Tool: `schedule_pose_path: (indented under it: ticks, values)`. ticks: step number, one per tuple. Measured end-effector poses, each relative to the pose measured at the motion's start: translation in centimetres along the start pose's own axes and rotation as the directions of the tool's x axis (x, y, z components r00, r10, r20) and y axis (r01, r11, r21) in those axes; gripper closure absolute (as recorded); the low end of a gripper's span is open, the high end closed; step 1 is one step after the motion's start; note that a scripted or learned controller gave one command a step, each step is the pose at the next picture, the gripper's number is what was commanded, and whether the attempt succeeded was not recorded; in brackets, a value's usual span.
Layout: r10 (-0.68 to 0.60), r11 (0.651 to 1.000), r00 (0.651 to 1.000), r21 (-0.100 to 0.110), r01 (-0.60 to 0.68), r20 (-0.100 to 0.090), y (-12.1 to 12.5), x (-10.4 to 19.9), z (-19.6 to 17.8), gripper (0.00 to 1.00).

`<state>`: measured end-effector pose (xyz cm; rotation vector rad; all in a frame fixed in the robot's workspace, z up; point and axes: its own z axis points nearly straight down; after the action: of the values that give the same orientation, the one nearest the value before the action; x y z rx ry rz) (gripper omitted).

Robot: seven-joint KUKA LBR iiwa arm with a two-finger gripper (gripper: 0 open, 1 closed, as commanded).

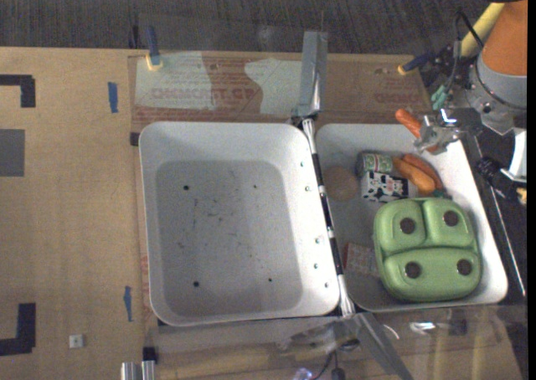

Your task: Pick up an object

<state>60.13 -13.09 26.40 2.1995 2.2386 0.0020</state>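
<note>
The arm (502, 52) reached in from the upper right, its gripper (435, 129) poised over the far edge of the right bin (496, 274); I could not tell how the tool was set. Below it lay an orange carrot-shaped toy (419, 172), a small carton (381, 177) with a black-and-white cow pattern, a brown ball (339, 183) and a green block (427, 249). Writing on the carton was too small to read

The grey arm (502, 52) reaches in from the right, wrist angled downward.

White bins (226, 140), green tray (427, 249), black-and-white patterned carton (383, 182), orange carrot (419, 172).
</note>
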Motion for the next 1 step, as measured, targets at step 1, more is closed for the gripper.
schedule_pose_path:
  ticks: [1]
  values:
    - [0.198, 0.98, 0.98, 0.005, -0.198, 0.0, -5.6, 1.94, -4.85, 1.0]
